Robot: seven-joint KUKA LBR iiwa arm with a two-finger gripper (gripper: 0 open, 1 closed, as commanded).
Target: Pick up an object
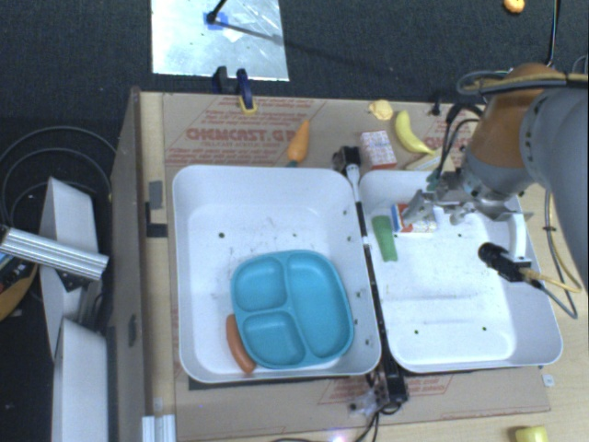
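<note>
I have the end effector (pixel 421 212) low in the right bin (pixel 460 339), near its back-left corner, just beside the green block (pixel 385 238) and a small red-blue item (pixel 401 219); can't tell its state. Risk as I see it: the crowded corner and bin wall could spoil the grasp or nudge both away.

Grey arm (pixel 557 141), orange band (pixel 504 122) above wrist, black and yellow cables, metallic pincer (pixel 425 206).

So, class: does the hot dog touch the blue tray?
Touching. The camera view shows the hot dog lying tight against the tray's lower-left edge in the left bin, no white gap between them.
</note>
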